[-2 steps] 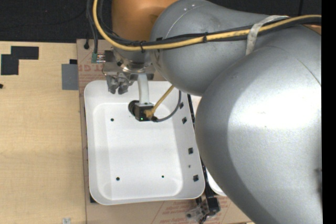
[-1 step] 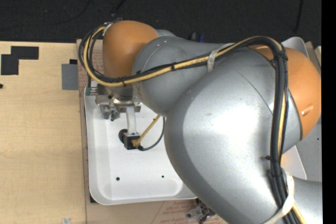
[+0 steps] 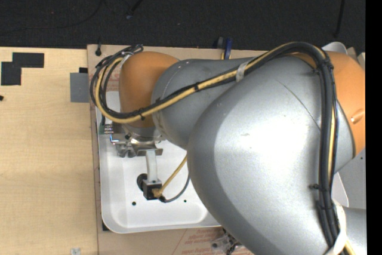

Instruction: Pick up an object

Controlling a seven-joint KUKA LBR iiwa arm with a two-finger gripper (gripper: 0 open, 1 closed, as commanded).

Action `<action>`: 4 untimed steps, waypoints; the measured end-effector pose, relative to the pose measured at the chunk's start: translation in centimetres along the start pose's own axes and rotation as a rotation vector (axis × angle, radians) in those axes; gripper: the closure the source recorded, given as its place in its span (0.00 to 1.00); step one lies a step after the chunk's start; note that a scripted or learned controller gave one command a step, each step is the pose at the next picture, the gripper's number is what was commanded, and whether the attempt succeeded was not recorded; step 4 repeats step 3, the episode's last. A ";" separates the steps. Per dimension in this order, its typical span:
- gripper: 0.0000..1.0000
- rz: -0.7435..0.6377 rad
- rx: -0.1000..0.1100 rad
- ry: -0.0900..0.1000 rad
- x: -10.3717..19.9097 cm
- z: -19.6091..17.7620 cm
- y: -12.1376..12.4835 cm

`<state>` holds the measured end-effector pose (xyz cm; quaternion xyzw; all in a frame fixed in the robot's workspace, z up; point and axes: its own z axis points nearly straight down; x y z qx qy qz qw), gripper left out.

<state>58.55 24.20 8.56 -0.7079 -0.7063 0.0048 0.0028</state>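
My arm reaches in from the right and covers most of both bins. Its orange wrist band [image 3: 143,83] sits over the back of the left white bin [image 3: 119,212]. Below the band, the metal gripper [image 3: 124,146] hangs low by that bin's left wall, and the wrist hides what is beneath it. The bin floor I can see, at the front left, is bare white. The big grey arm body [image 3: 262,158] hides the right bin.
Pale wooden bench top [image 3: 48,164] lies left of the bins, with a grey square [image 3: 78,86] and black marks [image 3: 21,65] on it. A small blue piece [image 3: 224,45] stands at the back edge. Dark floor with cables lies behind.
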 end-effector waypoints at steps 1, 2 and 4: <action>1.00 0.002 -0.003 0.000 -0.1 -1.5 -3.2; 1.00 -0.005 -0.021 0.004 0.2 -9.2 6.0; 1.00 -0.008 -0.003 -0.001 0.2 -0.7 5.6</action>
